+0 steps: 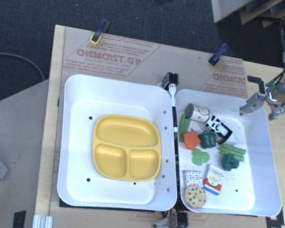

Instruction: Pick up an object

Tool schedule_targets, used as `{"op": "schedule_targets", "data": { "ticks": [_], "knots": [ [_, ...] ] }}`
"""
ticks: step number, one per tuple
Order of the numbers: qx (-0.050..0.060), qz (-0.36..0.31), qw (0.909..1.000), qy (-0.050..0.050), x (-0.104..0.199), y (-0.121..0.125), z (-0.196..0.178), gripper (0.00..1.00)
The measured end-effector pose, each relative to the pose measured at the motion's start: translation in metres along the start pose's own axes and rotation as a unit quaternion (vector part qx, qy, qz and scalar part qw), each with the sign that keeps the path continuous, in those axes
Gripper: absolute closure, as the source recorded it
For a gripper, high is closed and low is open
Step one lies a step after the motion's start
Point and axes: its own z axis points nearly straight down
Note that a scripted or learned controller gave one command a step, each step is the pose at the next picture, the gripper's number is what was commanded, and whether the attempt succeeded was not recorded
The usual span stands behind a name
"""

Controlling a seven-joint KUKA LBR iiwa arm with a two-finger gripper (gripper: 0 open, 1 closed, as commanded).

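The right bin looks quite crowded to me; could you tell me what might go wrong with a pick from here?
1. The toys in the right bin lie packed together: the orange piece touches green pieces, so the fingers may catch two or nudge a neighbour.
2. The cookie and small cartons lie flat, giving little to grip.
3. The gripper hovers near the bin's far rim, so a descent there might strike it.

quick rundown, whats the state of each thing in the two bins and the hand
yellow plastic divided plate: flat in left white bin, nothing on it
white can with red label: lying on its side
round chocolate chip cookie: flat, near front rim of right white bin
orange block: resting among green toys
hand: above right bin's back edge, holding nothing
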Motion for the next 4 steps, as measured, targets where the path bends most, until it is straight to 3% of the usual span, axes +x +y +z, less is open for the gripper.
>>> {"op": "schedule_targets", "data": {
  "ticks": [1, 2, 3, 4],
  "knots": [
    [0.000, -0.001, 1.0000, 0.000, 0.008, -0.001, 0.061, 0.00],
    [-0.009, 0.000, 1.0000, 0.001, 0.010, 0.004, 0.105, 0.00],
    [-0.017, -0.001, 0.9998, -0.004, 0.008, 0.008, 0.089, 1.00],
    [-0.008, 0.000, 1.0000, -0.003, 0.002, 0.018, 0.033, 1.00]
  ]
}}
